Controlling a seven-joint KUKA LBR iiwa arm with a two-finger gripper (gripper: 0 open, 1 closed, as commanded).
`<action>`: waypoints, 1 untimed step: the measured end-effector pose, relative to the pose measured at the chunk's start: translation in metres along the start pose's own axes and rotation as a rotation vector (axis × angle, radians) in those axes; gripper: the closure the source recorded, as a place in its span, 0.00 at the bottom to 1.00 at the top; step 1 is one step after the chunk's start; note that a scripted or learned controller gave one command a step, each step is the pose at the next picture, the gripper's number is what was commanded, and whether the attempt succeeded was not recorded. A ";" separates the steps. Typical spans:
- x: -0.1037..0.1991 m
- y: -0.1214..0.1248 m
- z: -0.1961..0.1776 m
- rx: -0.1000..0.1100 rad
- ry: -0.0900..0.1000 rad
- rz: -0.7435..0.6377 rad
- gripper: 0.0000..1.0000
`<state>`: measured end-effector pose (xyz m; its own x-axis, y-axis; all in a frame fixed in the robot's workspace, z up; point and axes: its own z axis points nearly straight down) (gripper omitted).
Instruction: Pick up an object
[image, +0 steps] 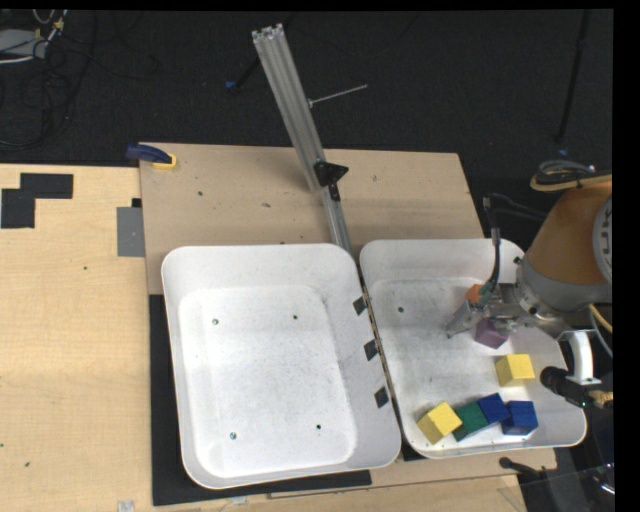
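Two shallow white bins sit side by side on the table (90, 330). Within the right bin (420, 290), a purple block (491, 334) lies directly beneath the gripper (484, 312), touching or just under its tips; whether the gripper is spread or closed cannot be told. Nearby lies a yellow block (516, 368); along the near wall cluster another yellow cube (438, 421), a green block (470, 420) and two blue blocks (508, 413). Beside it stands the left bin (190, 280).
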<state>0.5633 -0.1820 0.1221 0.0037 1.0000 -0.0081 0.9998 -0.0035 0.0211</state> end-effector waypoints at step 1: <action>-0.002 -0.001 -0.008 0.001 -0.001 0.006 1.00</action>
<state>0.5625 -0.1837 0.1298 0.0096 0.9999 -0.0091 0.9998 -0.0094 0.0198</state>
